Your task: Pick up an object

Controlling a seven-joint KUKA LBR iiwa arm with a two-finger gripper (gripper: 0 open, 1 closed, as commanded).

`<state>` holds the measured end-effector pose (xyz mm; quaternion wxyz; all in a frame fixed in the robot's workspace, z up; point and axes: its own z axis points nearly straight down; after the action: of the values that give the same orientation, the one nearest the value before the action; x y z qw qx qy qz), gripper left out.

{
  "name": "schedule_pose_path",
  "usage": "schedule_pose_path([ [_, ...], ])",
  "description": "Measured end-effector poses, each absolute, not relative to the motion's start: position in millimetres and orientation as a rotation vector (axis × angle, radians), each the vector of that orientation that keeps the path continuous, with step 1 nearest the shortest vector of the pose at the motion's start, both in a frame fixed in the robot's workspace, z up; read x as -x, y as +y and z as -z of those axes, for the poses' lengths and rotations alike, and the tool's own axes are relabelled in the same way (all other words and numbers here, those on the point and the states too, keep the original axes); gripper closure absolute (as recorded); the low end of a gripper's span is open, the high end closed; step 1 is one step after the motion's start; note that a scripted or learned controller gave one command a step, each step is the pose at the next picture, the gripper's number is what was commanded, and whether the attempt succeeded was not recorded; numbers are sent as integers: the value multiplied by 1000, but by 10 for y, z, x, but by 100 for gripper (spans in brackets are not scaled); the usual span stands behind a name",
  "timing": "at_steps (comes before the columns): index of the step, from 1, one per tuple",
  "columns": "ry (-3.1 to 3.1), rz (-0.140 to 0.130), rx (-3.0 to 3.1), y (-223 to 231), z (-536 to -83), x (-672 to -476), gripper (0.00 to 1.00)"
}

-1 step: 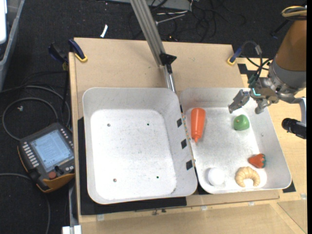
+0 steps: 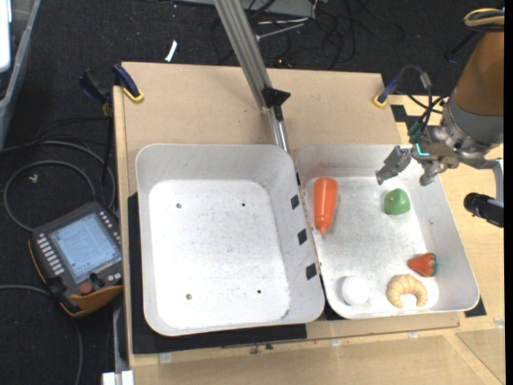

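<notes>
Overhead, at the right edge of the frame: a grey arm (image 2: 479, 111) with an orange band, reaching in over the right bin (image 2: 449, 239). Gripper (image 2: 412, 167) hanging above that bin's upper right part, fingers spread apart, nothing between them. Just below the gripper, toward lower right: a green apple-like toy (image 2: 396, 202), lying on the bin floor, apart from the fingertips. Near the bin's left wall, upper part: an orange carrot (image 2: 324, 203), lying lengthwise, narrow end toward the bottom of the frame. Along the bin's lower edge, left to right: a white round object (image 2: 355, 290), a tan croissant (image 2: 407, 290) just beside it, and a red strawberry-like toy (image 2: 423, 264) slightly above and right of the croissant. Left of centre: the left bin (image 2: 160, 215), speckled white floor. Between the two bins, running up toward the top of the frame: a slanted metal rail (image 2: 244, 42). At the lower left, off the bench, on the dark floor: a teach pendant (image 2: 80, 251) with lit screen and trailing cables.
</notes>
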<state>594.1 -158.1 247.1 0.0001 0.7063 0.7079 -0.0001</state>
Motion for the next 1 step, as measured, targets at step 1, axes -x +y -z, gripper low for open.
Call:
schedule_pose_path([
  [1, 2225, 6, -2225, -1565, -1828, -5954, 0],
])
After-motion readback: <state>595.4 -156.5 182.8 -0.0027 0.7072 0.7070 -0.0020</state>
